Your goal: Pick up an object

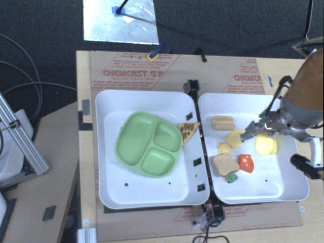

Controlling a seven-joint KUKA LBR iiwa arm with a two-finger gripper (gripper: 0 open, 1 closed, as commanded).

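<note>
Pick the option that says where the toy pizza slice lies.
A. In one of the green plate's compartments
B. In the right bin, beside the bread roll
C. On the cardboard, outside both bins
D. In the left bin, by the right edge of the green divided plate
D: the pizza slice lies on the floor of the left bin, at the right edge of the green divided plate.

cardboard [132, 67] under bins | red print "CHEMCAST GP", upside down, at far left above left bin | same red print repeated at far right [246, 78], only partly legible | other printing too small to read
</note>
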